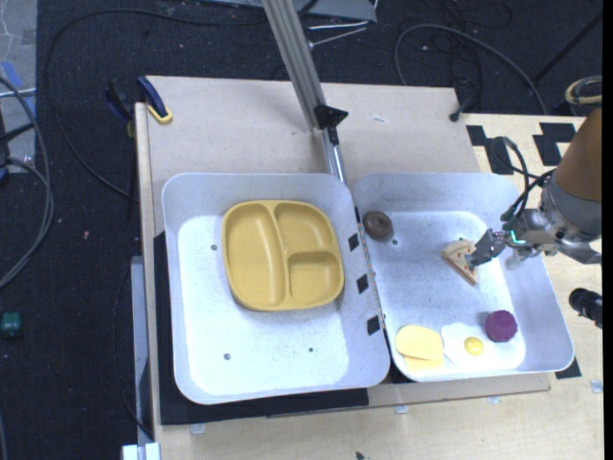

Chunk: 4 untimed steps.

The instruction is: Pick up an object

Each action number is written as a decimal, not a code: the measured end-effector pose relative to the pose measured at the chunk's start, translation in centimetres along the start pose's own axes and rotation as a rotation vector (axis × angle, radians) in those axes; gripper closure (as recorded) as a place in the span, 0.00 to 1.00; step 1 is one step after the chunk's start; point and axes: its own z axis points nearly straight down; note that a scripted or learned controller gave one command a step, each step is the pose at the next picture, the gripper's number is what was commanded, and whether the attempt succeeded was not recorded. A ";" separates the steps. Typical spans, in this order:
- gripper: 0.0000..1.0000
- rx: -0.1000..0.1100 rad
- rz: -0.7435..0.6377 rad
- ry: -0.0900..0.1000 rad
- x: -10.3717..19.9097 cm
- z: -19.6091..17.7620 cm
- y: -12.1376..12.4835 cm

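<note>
In the right bin (536, 286) lie several small objects. A tan wooden piece (460, 261) rests near the bin's middle right. A brown round piece (377, 224) sits at the far left corner. Along the front wall are a purple ball (500, 326), a fried-egg toy (469, 345) and a flat yellow slice (420, 343). My gripper (491, 244) reaches in from the right and hangs low just right of the tan piece, its tip at that piece's right end. Whether it touches the piece is unclear.
The left bin (192, 353) holds a yellow divided plate (283, 255). A slanted metal pole (297, 51) rises behind the bins. Cables trail over the dark floor around the bench.
</note>
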 end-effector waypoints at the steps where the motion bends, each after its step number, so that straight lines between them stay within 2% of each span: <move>1: 0.00 -0.003 -0.001 -0.001 0.0 -0.1 0.1; 3: 0.00 -0.001 0.000 0.000 0.2 8.7 1.1; 4: 0.00 -0.005 0.001 -0.002 0.2 10.3 1.2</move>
